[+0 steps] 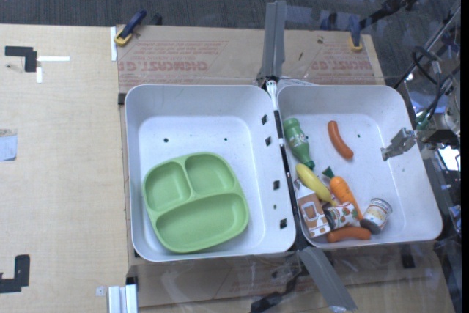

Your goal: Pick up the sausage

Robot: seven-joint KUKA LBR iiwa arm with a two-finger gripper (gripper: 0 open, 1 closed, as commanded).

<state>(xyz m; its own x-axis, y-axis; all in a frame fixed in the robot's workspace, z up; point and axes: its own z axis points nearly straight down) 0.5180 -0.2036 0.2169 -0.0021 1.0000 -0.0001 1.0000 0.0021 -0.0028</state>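
Nearest the camera, along the front wall of the right bin, I noted a cluster: a second sausage-like piece, a small can, a carrot, a printed carton and a banana. A green bottle lay further back, by the divider. The sausage lay alone on the bin floor, in the rear half, well apart from that cluster (easy access from above). The gripper stood at the right wall of the same bin, near the sausage but not touching it; I could not tell whether it was apart or together. I judged the task as not yet accomplished: approach, closure on the sausage and lift all remained. The left bin held a green divided plate.
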